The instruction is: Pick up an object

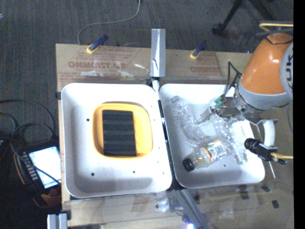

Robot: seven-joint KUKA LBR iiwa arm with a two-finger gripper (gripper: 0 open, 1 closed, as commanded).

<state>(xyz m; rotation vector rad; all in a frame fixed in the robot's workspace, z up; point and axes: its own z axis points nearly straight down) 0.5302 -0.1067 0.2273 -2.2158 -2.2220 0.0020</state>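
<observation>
While the bench shows as a brown board under both bins, it carries two blue clamps along its far edge and a grey upright post between them.

Left bin: white, shallow, rounded corners. A yellow tray-like object lies flat at its middle, and a black ribbed block rests inside that object, long side running front to back.

Right bin: white, just beside the left bin, the two rims meeting along the centre line. It holds clear plastic items. A crumpled clear bottle lies in the far-left part. A second clear bottle, with a label band and a dark cap, lies on its side nearer the front, cap pointing toward the left bin. More crumpled clear plastic sits between these and the right wall; its exact outline is hard to tell.

Arm: grey with an orange band, reaching in from the right, over the far-right part of the right bin.

Tool: low over the clear plastic in the right bin, near its far wall. Whether it is apart, together or clamped on anything cannot be told; nothing is seen held.

A black fitting hangs by the right bin's right wall.
</observation>
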